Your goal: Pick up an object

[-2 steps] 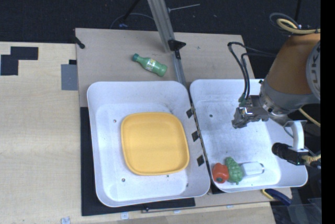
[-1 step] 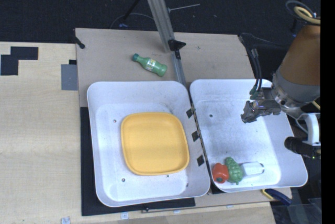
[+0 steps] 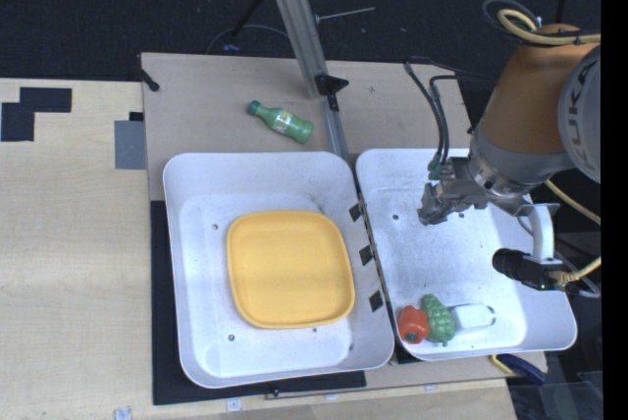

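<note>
Near right bin's [image 3: 549, 330] front rim, red-and-green toy [image 3: 428, 321], knobbly green part

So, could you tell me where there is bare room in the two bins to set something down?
Right bin: bare floor between gripper and toys. Its near edge is crowded by red toy, green toy and white piece. Yellow plate leaves left bin a border.
</note>
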`<state>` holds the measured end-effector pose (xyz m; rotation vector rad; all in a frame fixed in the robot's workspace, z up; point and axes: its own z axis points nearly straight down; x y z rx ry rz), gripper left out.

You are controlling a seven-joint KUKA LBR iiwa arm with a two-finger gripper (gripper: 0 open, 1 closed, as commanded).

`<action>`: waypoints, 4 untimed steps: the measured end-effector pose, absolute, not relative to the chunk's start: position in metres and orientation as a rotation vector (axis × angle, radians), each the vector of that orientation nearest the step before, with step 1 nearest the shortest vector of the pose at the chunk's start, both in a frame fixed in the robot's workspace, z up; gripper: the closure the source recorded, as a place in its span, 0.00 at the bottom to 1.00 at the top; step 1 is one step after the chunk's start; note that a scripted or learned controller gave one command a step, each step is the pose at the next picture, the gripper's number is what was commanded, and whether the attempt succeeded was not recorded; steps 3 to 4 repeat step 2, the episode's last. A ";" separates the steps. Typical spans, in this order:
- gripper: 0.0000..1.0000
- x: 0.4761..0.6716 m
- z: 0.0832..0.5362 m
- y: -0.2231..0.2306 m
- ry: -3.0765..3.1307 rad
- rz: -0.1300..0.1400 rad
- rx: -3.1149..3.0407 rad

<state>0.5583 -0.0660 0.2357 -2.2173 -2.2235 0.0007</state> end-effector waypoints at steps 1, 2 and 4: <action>1.00 0.573 0.236 -0.007 -2.224 0.000 -2.217; 1.00 0.587 0.223 0.042 -2.223 0.002 -2.218; 1.00 0.587 0.223 0.042 -2.223 0.002 -2.218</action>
